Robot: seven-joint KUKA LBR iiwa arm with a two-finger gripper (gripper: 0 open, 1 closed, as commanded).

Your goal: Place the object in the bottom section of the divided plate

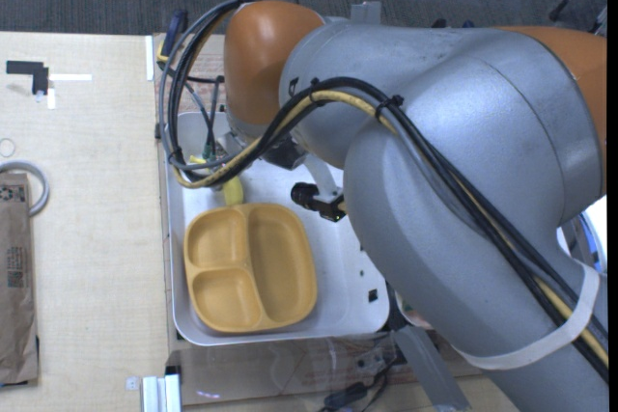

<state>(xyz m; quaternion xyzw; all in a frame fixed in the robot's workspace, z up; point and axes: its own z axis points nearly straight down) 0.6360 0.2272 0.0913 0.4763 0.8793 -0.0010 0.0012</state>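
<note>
The grey arm [454, 169] covers most of the white bin [333, 314] that holds the divided plate [249, 267], and the tool at its end is hidden beneath the orange band [266, 53] and the cables [193, 111]. A small yellow thing [232, 191] pokes out just above the plate's rim, mostly covered, so its kind cannot be told. On the worktop [87, 207], a brown packet [17, 275] is cut off by the left edge, its print too small to read.
</note>
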